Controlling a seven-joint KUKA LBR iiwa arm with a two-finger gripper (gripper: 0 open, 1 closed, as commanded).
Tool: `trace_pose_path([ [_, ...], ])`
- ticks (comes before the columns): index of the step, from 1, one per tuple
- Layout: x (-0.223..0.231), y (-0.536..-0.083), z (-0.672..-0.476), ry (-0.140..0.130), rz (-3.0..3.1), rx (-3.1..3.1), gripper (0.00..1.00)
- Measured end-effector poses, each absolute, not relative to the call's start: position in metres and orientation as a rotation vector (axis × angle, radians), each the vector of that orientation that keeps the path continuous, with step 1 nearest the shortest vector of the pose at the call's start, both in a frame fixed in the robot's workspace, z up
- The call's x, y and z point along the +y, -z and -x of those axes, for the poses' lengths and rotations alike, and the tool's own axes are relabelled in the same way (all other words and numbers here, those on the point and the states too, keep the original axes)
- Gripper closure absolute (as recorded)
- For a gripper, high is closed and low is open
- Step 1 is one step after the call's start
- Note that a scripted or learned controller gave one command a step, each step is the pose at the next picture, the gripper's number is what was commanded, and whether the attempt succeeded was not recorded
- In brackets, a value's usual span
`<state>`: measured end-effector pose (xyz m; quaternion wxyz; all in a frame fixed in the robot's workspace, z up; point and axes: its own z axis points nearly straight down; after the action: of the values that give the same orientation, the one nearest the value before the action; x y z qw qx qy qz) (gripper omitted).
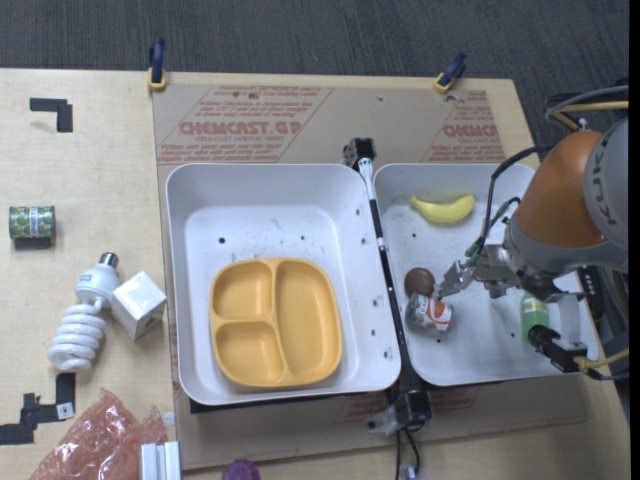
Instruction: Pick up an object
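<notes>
Arm: the grey arm (575, 208) with its orange band reaches in over the right bin's right edge.
Gripper: the gripper (448, 283) sits low in the middle of the right bin (455, 363); whether it is released or clenched I cannot tell.
Brown ball: a small brown ball (419, 281) lies just beside the gripper tip, near the right bin's left wall.
Can: a crushed white and orange can (430, 314) lies touching or just below the ball, towards the bin's near edge.
Banana: a yellow banana (443, 208) lies near the right bin's far edge, well apart from the gripper.
Green object: a green item (533, 318) lies near the right bin's right edge, partly under the arm.
Left bin: the left bin (195, 218) holds a yellow divided plate (275, 321) towards its near edge.
Bench, left edge: a green can (32, 223), a spiral light bulb (82, 318) and a white cube (139, 304) lie outside the bins.
</notes>
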<state>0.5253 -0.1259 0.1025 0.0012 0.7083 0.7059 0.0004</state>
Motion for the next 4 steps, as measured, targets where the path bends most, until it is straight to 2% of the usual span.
trace_pose_path([
  [1, -0.097, -0.092, -0.477, 0.0, -2.225, 2.219, 0.0],
  [2, -0.098, -0.102, -0.479, -0.003, -2.225, 2.215, 1.0],
  [3, -0.094, -0.146, -0.52, -0.001, -2.218, 2.221, 1.0],
  [4, -0.094, -0.146, -0.52, -0.001, -2.218, 2.221, 0.0],
])
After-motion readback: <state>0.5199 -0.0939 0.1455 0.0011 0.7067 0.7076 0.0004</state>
